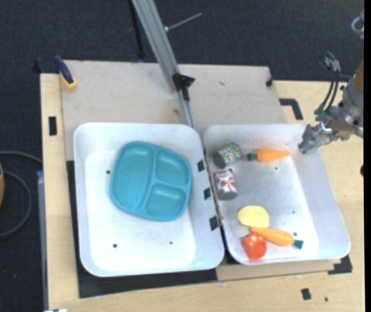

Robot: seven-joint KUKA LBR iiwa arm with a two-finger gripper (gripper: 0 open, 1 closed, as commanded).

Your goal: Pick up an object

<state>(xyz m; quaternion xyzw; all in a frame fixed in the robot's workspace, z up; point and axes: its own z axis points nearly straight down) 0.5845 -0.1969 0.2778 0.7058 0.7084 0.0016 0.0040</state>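
Observation:
The right bin (316, 194) holds several small items. A green-labelled can (228, 155) lies near its far left corner, with an orange carrot (270, 154) just right of it. A second, silver and red can (226, 184) lies below the first. Toward the near edge sit a yellow lemon-like piece (253, 216), another carrot (278, 236) and a red pepper (254, 246). My gripper (310, 138) hangs over the bin's far right corner, to the right of the upper carrot and apart from it. I see nothing in it.
The left bin (94, 239) carries a blue divided plate (151, 181). A slanted metal rail (163, 51) runs down to the gap between the bins. A yellow-blue clamp (65, 73) sits at the bench's far left corner.

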